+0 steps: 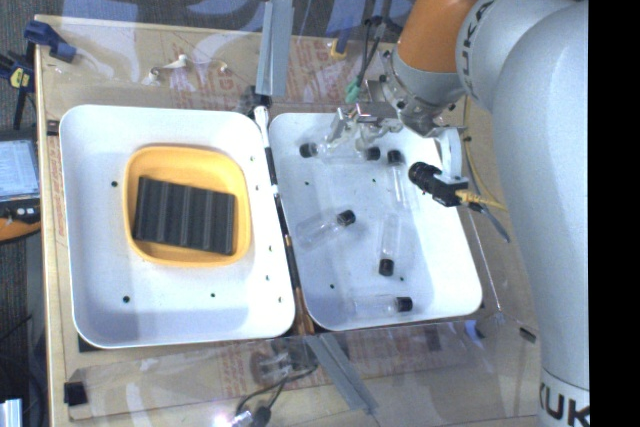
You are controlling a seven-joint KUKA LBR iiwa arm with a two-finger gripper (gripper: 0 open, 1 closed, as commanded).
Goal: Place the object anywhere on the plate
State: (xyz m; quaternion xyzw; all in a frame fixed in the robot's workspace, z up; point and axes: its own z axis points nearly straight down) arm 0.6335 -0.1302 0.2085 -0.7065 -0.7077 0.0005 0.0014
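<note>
the claw (352, 123) sits low over the far edge of the right bin (455, 290); whether it is spread or closed cannot be told, and nothing is visibly gripped. several clear tubes with black caps (346, 216) lie scattered across that bin's floor, one near the near edge (403, 304). the yellow plate (185, 165) rests in the left bin (90, 295), toward the tabletop's left side, carrying a dark ribbed block (186, 214).
</note>
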